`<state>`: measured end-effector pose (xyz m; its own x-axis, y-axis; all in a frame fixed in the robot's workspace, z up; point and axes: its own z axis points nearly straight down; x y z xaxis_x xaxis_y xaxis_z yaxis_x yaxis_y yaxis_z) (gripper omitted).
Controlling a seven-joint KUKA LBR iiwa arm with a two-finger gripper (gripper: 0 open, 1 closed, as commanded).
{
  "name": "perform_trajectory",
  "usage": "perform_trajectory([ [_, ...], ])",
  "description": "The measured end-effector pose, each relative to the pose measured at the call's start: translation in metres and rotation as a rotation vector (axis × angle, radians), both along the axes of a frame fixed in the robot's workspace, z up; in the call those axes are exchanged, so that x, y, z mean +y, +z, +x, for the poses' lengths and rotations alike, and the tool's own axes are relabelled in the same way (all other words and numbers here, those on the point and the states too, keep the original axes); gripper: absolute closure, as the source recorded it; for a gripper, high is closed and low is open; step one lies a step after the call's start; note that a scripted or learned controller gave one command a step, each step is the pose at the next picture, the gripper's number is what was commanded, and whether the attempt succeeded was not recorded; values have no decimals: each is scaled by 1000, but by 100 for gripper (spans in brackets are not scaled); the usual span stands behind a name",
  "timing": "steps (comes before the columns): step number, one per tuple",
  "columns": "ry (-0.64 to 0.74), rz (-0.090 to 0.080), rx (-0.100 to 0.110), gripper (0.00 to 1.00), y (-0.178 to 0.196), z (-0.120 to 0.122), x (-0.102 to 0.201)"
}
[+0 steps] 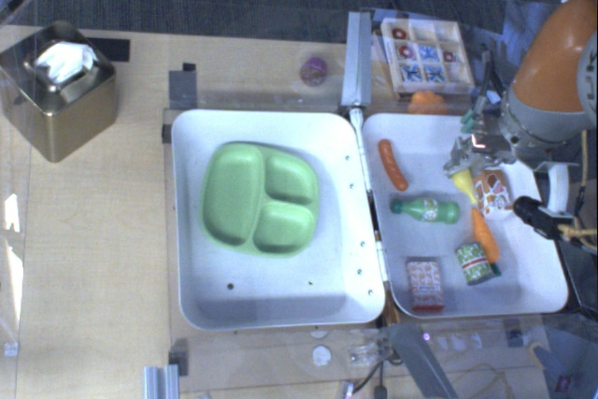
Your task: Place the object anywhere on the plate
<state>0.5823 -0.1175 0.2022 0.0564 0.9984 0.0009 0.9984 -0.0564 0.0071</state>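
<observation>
**Mia:** What is closest to us?

**Ben:** In the right bin [542, 299], at the front, lie a small red packet [425, 283] and a little green can [476, 263]. Just behind the can lies a carrot [484, 235], tilted.

**Mia:** And in the middle?

**Ben:** A green bottle [426, 209] lies on its side. Past it, near the wall between the bins, lies a sausage [392, 163].

**Mia:** Where is the plate?

**Ben:** The green plate [260, 197] sits in the left bin [271, 304]. It has three parts.

**Mia:** Where is the gripper?

**Ben:** The gripper [470, 152] hangs over the far right side of the right bin. A yellow thing [464, 181] lies just under it, beside a white and red packet [492, 192].

**Mia:** Does it hold the yellow thing?

**Ben:** I cannot tell. The jaws are too small and dark to see how they stand.

**Mia:** What is farthest?

**Ben:** A picture book [426, 55] behind the right bin, a purple ball [314, 69], and a gold box [58, 98] at the far left.
</observation>
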Motion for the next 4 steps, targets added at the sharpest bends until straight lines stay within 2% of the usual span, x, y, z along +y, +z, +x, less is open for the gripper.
perform_trajectory([
  [1, -9, 0, 2, 100, 14, 12, 86],
  [2, -81, 2, 0, 100, 60, -4, 181],
  [3, -13, 1, 7, 100, -10, 19, 245],
  [4, -12, 0, 6, 0, -9, 19, 245],
])
